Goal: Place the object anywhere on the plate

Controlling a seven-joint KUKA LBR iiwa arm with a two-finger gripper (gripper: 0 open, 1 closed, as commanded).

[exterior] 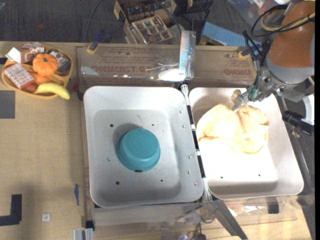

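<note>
The task looks barely begun, as far as I can judge. The likeliest object, a teal bowl (139, 149), sits mouth-down near the middle of the left bin (95, 114), a little toward 6 o'clock, touching nothing else. It is well apart from the gripper (244, 98).

The right bin (250, 176) holds a pale yellow plate (225, 129) with an orange tinge at its edge, lying in the upper half of the bin toward 12 o'clock. Glare washes out its surface, so I cannot tell whether it is one piece or two overlapping, or whether anything small lies on it.

The gripper hangs at the plate's 1 o'clock edge, close to the bin's 1 o'clock corner, with the arm (292, 39) coming in from 2 o'clock. Whether the gripper is spread, closed or pinching something cannot be told: it is small and blurred against the bright plate.

If the bowl is the object, everything is left to do: cross to the left bin, grasp, carry over the divide and set down on the plate.

At the bench's 10 o'clock corner, a basket (7, 79) holds a pumpkin (45, 65), a banana (52, 89) and small boxes.
</note>
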